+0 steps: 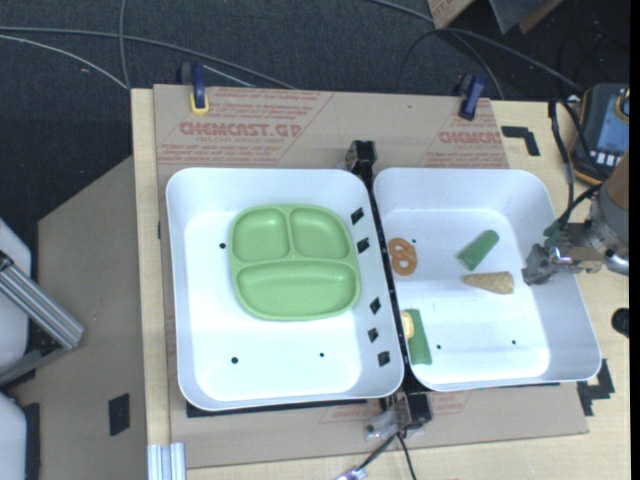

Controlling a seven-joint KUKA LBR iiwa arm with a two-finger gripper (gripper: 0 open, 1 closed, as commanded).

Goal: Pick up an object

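The right bin point(560, 318) holds a brown pretzel point(402, 256) near its left wall, a green cylinder point(478, 249) at its middle, a tan cone-shaped piece point(490, 282) just below that, and a green and yellow block point(415, 335) at the lower left. My gripper point(541, 262) hangs over the bin's right side, just right of the tan cone, with nothing visible between its fingers.
A green divided plate point(294, 261) lies in the left bin point(200, 348). Black clamps run along the wall between the bins. Cables and a blue device point(605, 128) sit at the right edge of the bench.
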